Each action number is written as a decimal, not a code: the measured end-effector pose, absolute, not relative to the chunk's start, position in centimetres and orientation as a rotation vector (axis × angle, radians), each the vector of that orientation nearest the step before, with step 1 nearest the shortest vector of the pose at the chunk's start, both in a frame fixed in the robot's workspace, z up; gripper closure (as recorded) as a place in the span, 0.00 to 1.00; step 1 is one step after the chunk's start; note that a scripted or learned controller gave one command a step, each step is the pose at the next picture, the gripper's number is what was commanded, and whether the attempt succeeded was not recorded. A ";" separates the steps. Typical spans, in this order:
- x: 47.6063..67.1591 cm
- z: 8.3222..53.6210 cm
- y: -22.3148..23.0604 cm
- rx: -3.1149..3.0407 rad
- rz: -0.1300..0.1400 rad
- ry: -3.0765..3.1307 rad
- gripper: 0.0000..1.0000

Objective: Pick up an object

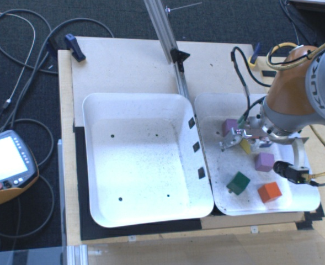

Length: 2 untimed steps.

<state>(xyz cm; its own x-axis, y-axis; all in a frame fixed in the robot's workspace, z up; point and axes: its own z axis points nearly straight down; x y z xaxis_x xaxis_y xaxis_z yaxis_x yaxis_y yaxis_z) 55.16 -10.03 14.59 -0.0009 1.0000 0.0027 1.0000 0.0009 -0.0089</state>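
Observation:
My gripper [233, 138] hangs low over the upper middle of the right bin [294, 207], under the orange and grey wrist. Just above its tip lies a purple block [229, 126], partly covered by it. A small yellow piece [245, 147] lies right beside the tip, on its lower right. Further toward the front are a lilac cube [264, 162], a green block [239, 182] and an orange cube [270, 192], all apart from the gripper. Nothing shows as held.
The left bin [96, 148] lies beside the right one, parted from it by a raised rim with black clips [196, 146]. A metal rail [161, 24] slants down to the bins from the back. Cables [240, 73] hang by the arm.

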 end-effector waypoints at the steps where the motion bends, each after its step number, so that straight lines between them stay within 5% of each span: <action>1: 61.1 9.7 -10.3 -2.218 0.000 -2.224 0.00; 2: 67.0 10.0 -8.6 -2.220 -0.006 -2.230 0.00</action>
<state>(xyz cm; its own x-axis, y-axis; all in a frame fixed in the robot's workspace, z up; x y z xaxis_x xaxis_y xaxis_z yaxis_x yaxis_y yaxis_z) 67.03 -8.60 10.05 -0.0043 1.0000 -0.0007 1.0000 0.0043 0.0062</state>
